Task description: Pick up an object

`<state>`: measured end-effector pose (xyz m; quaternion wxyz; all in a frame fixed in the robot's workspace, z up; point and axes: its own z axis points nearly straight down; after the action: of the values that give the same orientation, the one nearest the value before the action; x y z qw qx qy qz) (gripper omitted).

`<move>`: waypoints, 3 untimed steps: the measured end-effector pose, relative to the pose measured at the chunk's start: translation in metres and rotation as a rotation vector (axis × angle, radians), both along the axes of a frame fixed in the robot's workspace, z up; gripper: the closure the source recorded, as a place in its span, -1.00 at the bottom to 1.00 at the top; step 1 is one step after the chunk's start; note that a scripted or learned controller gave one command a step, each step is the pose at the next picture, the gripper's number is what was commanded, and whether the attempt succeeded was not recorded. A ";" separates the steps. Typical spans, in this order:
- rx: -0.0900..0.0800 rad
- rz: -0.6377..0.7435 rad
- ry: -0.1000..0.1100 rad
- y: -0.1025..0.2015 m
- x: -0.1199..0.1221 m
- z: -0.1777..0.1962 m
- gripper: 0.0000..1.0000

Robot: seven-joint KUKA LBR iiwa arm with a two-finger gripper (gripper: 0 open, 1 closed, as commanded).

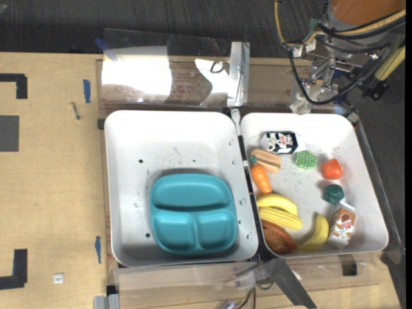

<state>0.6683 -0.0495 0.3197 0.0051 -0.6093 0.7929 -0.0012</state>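
The tool (322,85) is seen above the far rim of the right bin (370,172), well clear of everything in it; whether it is wide or narrow cannot be told, and nothing is seen held. For a sound pick, a piece standing apart should be chosen: the tomato (332,169) or the green ball (306,159), each with bare floor around it. The near-left heap should be avoided, since pieces touch there.

In the right bin are counted: two bananas (278,206), one corn cob (280,219), one carrot (261,179), one hot dog (266,160), one black-and-white piece (279,141), one teal piece (333,193), one carton (343,226). In the left bin (122,147) one tray (192,212) lies. Two bins are borne by the counter (45,172).
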 end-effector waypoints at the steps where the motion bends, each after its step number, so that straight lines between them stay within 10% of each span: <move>1: -0.001 0.115 0.008 0.024 -0.010 -0.062 1.00; 3: 0.002 0.117 -0.011 0.036 0.002 -0.013 1.00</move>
<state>0.6700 -0.0131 0.3063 0.0104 -0.6546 0.7559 -0.0034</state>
